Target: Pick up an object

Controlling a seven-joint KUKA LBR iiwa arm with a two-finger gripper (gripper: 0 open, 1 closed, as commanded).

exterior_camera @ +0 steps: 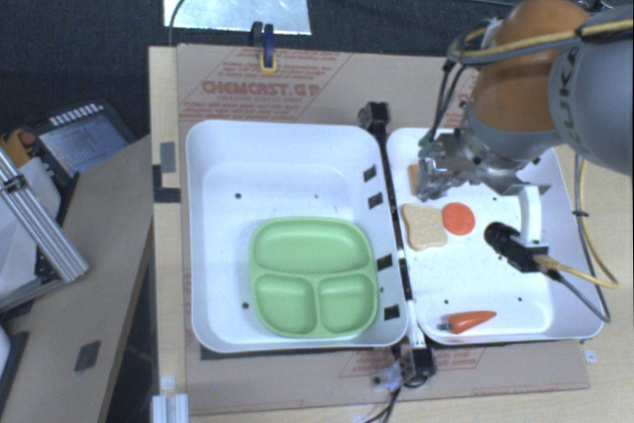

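The right bin holds a slice of bread, a round red-orange disc just right of it, and a small carrot near the front wall. A small orange-brown piece lies at the bin's back left, partly hidden by the gripper. My gripper hangs over that back left corner, just above the bread and touching or nearly touching the orange-brown piece. Nothing is visibly held.
The left bin holds a green divided plate toward its front. A black-clipped wall separates the two bins. The grey and orange arm covers the right bin's back.
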